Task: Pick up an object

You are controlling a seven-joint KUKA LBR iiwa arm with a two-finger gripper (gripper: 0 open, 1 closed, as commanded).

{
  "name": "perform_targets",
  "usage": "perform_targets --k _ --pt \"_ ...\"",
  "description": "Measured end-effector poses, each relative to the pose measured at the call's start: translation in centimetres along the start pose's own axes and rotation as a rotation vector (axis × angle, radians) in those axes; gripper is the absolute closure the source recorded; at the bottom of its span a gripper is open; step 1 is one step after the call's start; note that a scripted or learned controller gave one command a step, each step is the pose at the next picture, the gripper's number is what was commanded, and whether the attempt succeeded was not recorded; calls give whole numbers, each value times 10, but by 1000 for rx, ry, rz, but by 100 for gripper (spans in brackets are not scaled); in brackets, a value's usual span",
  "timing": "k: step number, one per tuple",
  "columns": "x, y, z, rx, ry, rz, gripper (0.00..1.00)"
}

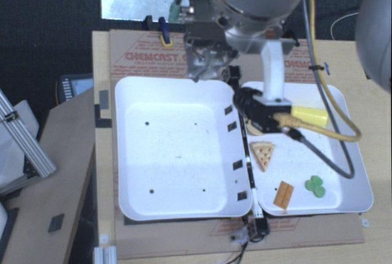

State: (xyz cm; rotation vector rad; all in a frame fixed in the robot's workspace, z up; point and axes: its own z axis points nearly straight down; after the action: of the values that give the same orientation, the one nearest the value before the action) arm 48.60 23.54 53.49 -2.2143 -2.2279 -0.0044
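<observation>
Item 1: pizza-slice wedge [262, 154], tan with red spots, lying flat, tip toward 6 o'clock; sits at 9 o'clock in the right bin [360, 190].
Item 2: orange-brown rectangular block [283, 195], flat, slightly tilted; at 7 o'clock.
Item 3: green lobed piece [315, 186]; at 6 o'clock, near the block.

Pale bench [346, 53], cardboard sheet [142, 56], left bin [177, 152], right bin [334, 198] atop.
</observation>
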Motion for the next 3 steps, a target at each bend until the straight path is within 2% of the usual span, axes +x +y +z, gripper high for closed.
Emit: perform_targets --k 1,2,3 --pt "-1 0 0 0 0 2 0" --pt "-1 1 -12 -3 2 0 100" --pt "0 1 -23 -5 3 -2 100"
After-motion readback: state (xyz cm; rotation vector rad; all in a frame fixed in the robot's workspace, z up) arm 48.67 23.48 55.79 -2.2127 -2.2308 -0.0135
